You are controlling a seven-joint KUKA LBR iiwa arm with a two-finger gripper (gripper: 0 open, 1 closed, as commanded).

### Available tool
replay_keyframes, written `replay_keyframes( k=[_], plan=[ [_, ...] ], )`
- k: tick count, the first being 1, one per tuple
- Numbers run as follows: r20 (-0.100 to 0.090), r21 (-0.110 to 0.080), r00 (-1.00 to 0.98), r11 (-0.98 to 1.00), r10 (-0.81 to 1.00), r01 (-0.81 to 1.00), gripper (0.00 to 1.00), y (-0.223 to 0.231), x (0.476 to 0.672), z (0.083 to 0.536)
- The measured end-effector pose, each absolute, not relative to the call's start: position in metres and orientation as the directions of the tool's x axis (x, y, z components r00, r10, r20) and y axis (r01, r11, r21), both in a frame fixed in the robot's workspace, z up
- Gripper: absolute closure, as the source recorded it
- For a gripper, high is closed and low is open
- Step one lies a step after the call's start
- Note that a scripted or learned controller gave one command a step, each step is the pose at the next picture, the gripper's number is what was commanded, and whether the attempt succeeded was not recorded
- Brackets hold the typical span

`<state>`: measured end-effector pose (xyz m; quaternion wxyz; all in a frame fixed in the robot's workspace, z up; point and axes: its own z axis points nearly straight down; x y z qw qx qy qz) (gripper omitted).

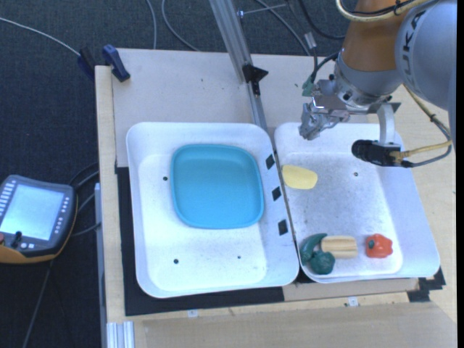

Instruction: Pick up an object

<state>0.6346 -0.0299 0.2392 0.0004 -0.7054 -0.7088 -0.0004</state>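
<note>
- End effector [313, 125]: at right bin's [406, 194] far edge; you cannot tell its opening or any load.
- Yellow object [299, 177]: nearest piece, just toward the camera, long axis crosswise.

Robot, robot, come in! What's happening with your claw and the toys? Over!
Gripper above right bin's far edge, holding nothing. Yellow piece nearest, untouched. Green, tan, red toys at near edge. Nothing blocking.
</note>
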Motion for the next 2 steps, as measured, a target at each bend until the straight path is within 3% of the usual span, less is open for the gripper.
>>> replay_keyframes(
  k=[1, 2],
  plan=[
    [0.001, 0.000, -0.004, 0.004, 1.000, 1.000, 1.00, 0.015, 0.624, 0.234],
    [0.001, 0.000, -0.004, 0.004, 1.000, 1.000, 1.00, 0.062, 0.595, 0.229]
  ],
)
